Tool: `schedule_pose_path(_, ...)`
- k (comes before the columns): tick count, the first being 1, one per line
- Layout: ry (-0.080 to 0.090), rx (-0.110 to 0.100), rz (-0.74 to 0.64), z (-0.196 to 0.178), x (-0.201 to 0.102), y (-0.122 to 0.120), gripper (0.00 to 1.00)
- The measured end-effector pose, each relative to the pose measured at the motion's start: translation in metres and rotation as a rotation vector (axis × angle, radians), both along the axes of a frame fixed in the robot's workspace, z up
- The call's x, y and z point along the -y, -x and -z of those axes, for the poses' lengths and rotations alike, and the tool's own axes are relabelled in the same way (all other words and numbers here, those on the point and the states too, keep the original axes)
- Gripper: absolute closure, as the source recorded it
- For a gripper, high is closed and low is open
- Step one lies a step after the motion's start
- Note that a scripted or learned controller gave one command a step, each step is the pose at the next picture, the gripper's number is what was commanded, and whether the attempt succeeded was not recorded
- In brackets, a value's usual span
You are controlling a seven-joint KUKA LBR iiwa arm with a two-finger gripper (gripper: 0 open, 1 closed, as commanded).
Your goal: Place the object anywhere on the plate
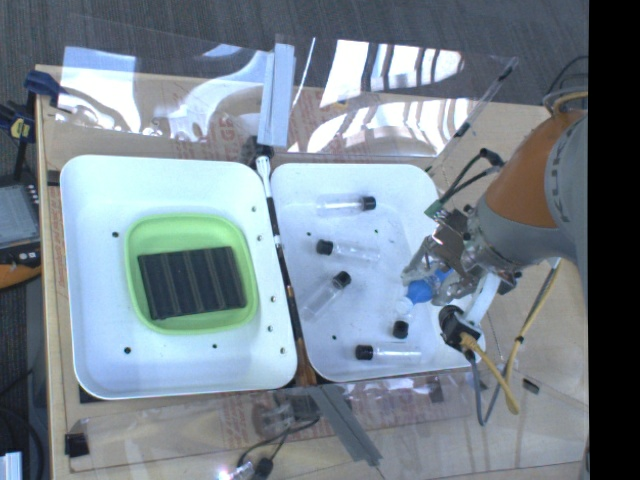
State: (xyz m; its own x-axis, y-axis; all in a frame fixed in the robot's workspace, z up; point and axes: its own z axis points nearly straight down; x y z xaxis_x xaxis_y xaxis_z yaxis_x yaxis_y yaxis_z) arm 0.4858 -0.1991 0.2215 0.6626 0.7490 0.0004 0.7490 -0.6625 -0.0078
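Nearest you, at the right bin's (300,358) 5 o'clock corner, the pincer (432,280) sits low over the white floor; you cannot tell how it stands. A blue-capped vial (418,292) lies right beside it, touching or nearly so. Around it, at its 6 to 11 o'clock, five clear plastic vials with black caps lie scattered: one (385,351) by the near rim, one (401,326) close by, one (325,293) mid-bin, one (345,251) above it, one (346,205) toward the far rim. At 9 o'clock, well apart, the left bin (90,348) carries a glossy green plate (190,230), rounded-square, holding a dark ribbed insert (190,280). Both bins rest on a pale wooden tabletop (560,418); beyond it, clear glare-streaked panels (400,88) and grey carpet (300,3).
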Motion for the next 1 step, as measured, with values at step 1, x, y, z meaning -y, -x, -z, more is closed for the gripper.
schedule_pose_path(1, 0.0, 0.0, 0.0, -0.0001, 0.0001, 0.0, 0.0)
